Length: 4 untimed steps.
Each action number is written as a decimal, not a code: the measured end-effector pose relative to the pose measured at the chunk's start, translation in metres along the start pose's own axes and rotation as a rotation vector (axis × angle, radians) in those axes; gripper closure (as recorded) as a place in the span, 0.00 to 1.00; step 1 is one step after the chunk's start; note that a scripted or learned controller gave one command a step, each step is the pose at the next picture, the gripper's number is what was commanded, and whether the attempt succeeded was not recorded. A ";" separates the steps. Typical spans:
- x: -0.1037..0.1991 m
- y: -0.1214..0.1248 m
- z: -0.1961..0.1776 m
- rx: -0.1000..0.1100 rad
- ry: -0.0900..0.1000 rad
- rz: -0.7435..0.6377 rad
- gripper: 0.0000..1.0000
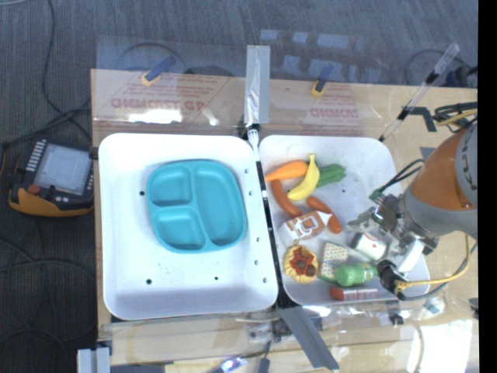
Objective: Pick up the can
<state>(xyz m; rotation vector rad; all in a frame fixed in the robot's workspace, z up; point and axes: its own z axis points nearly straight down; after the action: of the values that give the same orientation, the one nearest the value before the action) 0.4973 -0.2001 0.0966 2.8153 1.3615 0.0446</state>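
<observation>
Over the right bin's (388,152) right side, gripper (371,243) low among the toys, grey arm (446,185) reaching in from the right. Between the fingers, what looks like a small white can (370,245) with a red end, though grip hard to confirm. Just beside it, green bottle (356,273), pizza slice (301,262), small carton (304,225). Farther back, banana (307,180), carrot (286,169), sausage (284,200). Left bin (124,231) holding a blue divided tray (194,205).
</observation>
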 end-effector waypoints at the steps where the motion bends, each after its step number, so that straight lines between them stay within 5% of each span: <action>1: 0.028 -0.002 0.007 0.009 -0.018 0.041 0.00; 2: 0.003 -0.020 -0.013 0.031 -0.020 -0.149 0.00; 3: 0.004 -0.021 -0.021 0.035 -0.020 -0.151 1.00; 4: 0.068 0.014 -0.070 0.028 -0.022 -0.106 1.00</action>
<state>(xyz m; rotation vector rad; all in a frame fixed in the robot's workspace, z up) 0.5480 -0.1559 0.1686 2.7521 1.5155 -0.0076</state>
